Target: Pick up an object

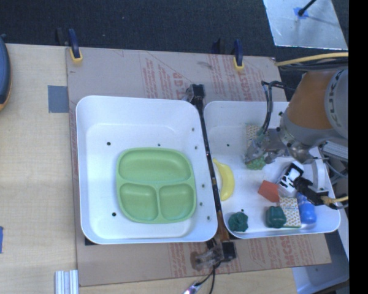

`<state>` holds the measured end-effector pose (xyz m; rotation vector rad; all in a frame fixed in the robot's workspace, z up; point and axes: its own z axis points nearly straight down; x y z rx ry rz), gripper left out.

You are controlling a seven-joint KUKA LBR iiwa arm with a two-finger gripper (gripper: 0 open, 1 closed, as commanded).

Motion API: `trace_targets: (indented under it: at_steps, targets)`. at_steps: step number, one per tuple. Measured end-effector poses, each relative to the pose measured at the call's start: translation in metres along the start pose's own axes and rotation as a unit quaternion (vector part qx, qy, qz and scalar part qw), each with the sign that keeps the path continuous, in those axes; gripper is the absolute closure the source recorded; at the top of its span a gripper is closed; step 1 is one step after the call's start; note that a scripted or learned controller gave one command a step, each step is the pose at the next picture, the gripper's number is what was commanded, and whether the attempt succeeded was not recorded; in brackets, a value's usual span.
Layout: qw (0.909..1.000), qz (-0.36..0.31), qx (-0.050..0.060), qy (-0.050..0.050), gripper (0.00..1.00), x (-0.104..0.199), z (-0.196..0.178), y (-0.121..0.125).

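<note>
Right bin (233, 112): gripper (257, 155), fingers blurred, grip unreadable, perhaps over a greenish object. Nearby: banana (224, 179), red block (268, 191), two dark green lumps (238, 222). Left bin (92, 164): green divided tray (155, 185).

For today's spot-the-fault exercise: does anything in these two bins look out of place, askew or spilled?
Nothing looks spilled or damaged. The green divided plate lies flat in the left bin. The banana, red block and two dark green items lie loosely scattered in the right bin, none over the rim.
</note>
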<state>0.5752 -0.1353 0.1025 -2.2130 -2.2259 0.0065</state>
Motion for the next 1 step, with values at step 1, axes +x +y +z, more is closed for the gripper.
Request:
trace_targets:
  at_steps: [1]
  targets:
    - [1.0000,-0.005,-0.006,0.003,1.00,0.1102,-0.0955,0.0142]
